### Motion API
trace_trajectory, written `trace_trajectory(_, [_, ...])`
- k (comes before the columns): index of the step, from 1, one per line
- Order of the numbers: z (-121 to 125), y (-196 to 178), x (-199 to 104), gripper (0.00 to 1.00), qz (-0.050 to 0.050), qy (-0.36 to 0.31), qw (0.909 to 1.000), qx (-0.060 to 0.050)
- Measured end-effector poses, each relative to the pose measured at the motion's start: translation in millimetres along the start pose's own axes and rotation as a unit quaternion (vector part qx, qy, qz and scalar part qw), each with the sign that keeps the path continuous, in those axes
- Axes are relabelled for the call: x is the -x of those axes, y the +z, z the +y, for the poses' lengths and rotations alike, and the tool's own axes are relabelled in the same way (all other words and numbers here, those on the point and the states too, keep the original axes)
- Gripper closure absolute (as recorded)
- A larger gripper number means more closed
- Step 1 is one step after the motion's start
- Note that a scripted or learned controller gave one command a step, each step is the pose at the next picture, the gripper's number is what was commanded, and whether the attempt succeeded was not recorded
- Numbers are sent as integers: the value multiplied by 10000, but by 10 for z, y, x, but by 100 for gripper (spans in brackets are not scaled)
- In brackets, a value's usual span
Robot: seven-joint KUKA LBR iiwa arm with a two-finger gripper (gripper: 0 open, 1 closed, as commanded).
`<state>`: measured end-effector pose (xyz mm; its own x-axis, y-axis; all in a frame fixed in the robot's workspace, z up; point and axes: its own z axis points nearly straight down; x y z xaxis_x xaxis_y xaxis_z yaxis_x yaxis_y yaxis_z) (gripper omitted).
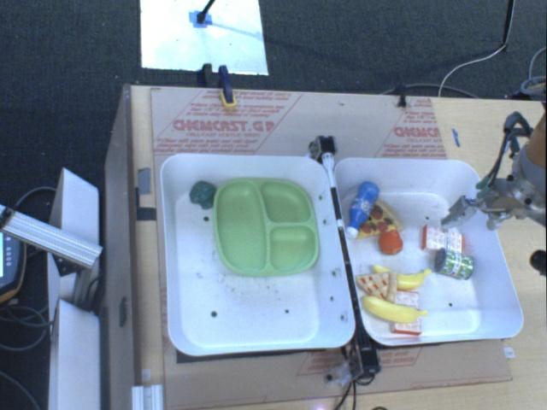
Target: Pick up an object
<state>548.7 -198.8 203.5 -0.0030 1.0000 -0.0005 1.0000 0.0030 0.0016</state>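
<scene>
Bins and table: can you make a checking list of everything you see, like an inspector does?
Surface: bench bearing two white bins, left bin and right bin.
Job's things: right bin holds a blue bottle, pizza slice, red ball, can, two bananas.
Clutter: green divided plate and dark green lump in left bin.
Hand: hand over the right bin's right part, nothing seen between its fingers.
Cables: white cable on the floor.
Surroundings: dark carpet, pale sheet.

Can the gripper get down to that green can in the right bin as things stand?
Probably yes. The gripper hovers just above the green can, which lies near the right bin's far side with nothing on top of it; only a red-and-white packet sits close beside it.
</scene>
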Motion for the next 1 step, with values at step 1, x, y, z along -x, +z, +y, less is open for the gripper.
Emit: trace_trajectory(1, [679, 779, -612, 0, 8, -4, 10000, -6])
